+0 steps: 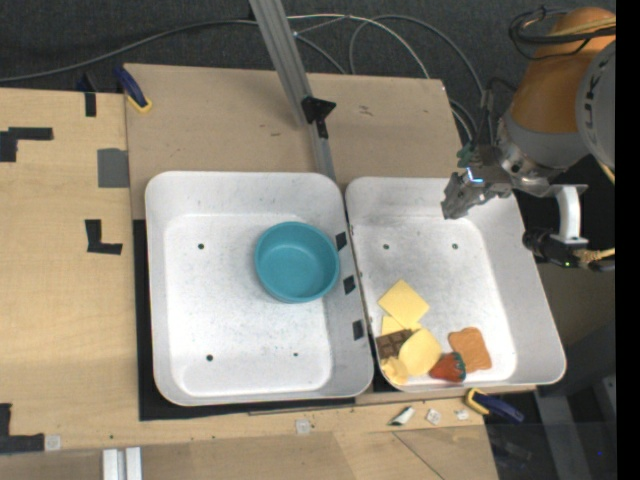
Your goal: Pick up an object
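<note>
Step in hand: I judge this to be the approach, with nothing picked yet and my gripper hanging over the far part of the right bin.
Gripper state: I cannot tell how it is set; from this slant it reads as one dark mass.
Doing it well: I should travel toward the near end of the bin before dropping, then come down straight over a single piece, not the whole heap.
Best target: the upper yellow block lies a little apart from the rest, so it looks the easiest to take cleanly.
The heap: a second yellow block, a brown piece, an orange piece and a small red piece crowd together in the near end of the right bin.
Relative to me: the heap lies well apart from my gripper, nearer the camera and slightly leftward.
Left bin: a blue bowl sits alone there.
Risk: thin, flat pieces may slip.
</note>
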{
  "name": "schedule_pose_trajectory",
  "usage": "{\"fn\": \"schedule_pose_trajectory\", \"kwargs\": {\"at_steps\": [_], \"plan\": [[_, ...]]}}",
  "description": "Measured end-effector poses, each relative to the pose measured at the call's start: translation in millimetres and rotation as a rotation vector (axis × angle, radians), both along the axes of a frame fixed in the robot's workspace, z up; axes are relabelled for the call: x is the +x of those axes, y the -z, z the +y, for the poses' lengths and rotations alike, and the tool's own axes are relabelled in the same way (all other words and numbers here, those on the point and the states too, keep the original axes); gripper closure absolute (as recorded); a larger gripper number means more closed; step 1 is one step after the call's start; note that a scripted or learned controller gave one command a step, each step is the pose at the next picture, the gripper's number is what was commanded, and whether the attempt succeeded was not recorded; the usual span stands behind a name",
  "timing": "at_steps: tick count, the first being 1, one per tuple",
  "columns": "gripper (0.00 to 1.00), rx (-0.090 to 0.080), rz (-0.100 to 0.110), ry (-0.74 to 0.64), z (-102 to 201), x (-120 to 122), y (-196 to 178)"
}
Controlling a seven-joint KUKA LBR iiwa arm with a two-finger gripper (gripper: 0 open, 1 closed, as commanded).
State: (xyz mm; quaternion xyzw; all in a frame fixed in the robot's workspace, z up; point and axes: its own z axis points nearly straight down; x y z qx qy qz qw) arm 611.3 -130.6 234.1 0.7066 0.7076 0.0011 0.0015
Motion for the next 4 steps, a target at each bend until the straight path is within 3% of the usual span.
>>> {"fn": "schedule_pose_trajectory", "kwargs": {"at_steps": [2, 4], "plan": [[1.00, 0.002, 0.004, -0.005, 95, 10, -5], [1.00, 0.001, 0.006, -0.004, 191, 23, 15]]}}
